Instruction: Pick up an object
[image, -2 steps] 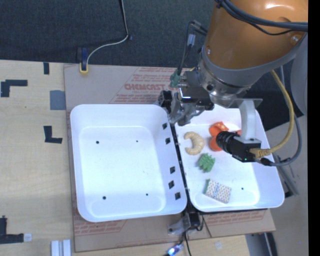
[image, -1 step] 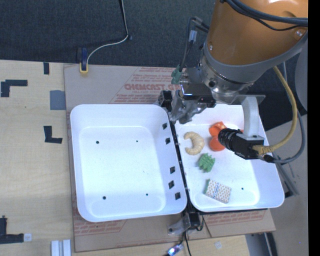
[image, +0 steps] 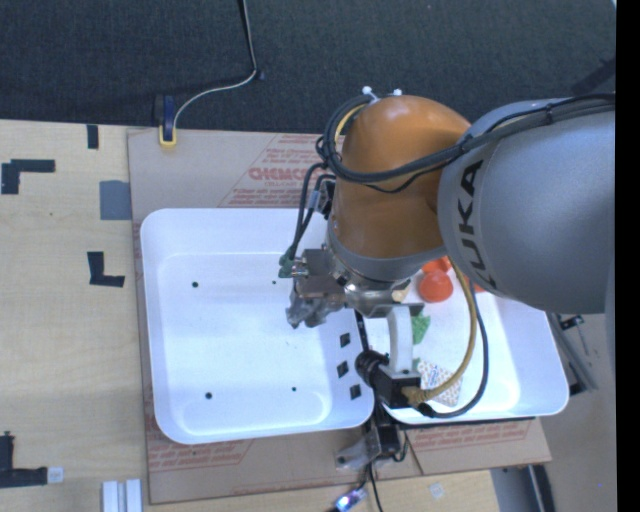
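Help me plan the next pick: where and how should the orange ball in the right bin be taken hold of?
Grip the orange ball across its middle, coming straight down. It looks round, so any pair of opposite sides should serve, but the arm covers part of it and a green thing lies close below.

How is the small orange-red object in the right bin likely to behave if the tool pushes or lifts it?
The orange-red object looks rounded and smooth, so it would probably roll when nudged. It seems small beside the right bin, so likely light. Its glossy-looking surface might slip in a loose pinch; the arm hides part of it.
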